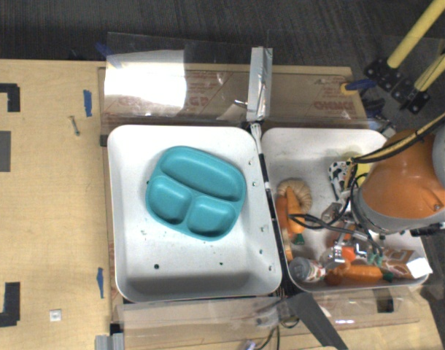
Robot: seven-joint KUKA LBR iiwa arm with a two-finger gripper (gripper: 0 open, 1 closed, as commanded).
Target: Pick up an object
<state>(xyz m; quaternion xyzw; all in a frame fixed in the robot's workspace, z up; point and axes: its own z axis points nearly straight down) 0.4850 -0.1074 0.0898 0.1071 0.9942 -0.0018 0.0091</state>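
The arm's orange band [405, 184] hangs over the right bin [310, 143], with the gripper [348, 251] lowered among the objects near the bin's front. Right below the gripper lies an orange carrot-shaped toy [357, 273]. A second orange piece [287, 214] lies along the bin's left wall, beside a beige ridged object [301, 191]. A grey round object [301, 270] rests in the front left corner. A black-and-white spotted item [340, 172] lies behind the wrist. The arm hides the bin's right part.
The left bin [128, 217] holds a teal divided plate [196, 192]. A white block [419, 268] sits at the right bin's front right. Cables loop around the wrist. Yellow bars [419, 28] stand at the top right, off the bench.
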